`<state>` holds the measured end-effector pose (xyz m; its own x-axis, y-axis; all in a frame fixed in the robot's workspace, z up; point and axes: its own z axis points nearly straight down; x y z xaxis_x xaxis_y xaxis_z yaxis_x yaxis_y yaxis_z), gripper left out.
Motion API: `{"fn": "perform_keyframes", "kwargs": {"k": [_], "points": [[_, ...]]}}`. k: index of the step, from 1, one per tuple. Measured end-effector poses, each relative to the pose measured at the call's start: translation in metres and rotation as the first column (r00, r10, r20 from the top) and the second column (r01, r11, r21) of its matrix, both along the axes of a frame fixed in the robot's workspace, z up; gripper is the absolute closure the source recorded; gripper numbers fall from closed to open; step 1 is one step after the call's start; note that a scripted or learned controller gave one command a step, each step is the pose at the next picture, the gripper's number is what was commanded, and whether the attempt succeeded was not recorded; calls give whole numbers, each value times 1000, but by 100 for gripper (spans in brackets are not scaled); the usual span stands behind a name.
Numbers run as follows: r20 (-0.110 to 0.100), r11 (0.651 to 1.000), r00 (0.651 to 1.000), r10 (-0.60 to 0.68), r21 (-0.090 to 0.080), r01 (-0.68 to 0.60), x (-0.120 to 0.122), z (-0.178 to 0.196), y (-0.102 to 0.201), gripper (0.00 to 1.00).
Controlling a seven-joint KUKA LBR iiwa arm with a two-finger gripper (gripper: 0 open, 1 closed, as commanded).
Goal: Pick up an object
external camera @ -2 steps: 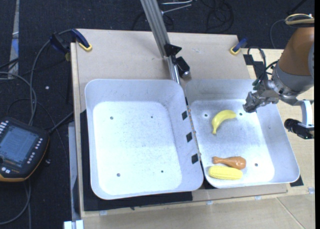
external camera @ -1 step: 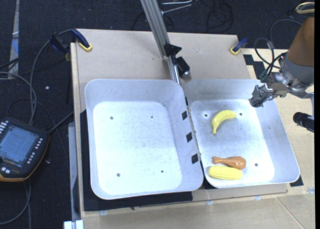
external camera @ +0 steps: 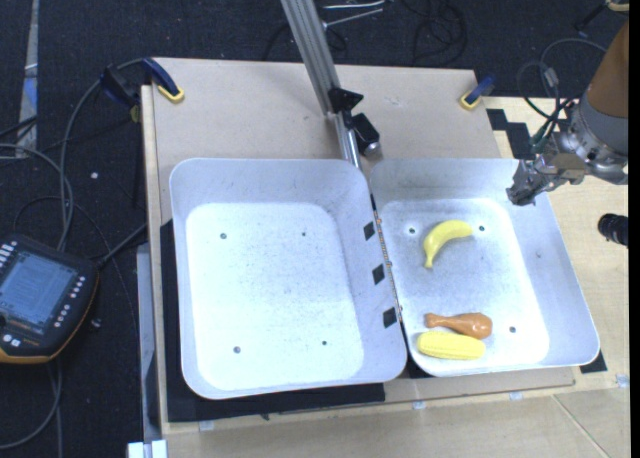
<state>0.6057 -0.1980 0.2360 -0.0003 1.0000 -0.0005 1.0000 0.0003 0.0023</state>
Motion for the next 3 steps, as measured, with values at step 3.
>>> {"fn": "perform_keyframes", "kwargs": {"k": [3], "points": [[-2,1000,1000,5,2,-5,23,4,140,100]]}}
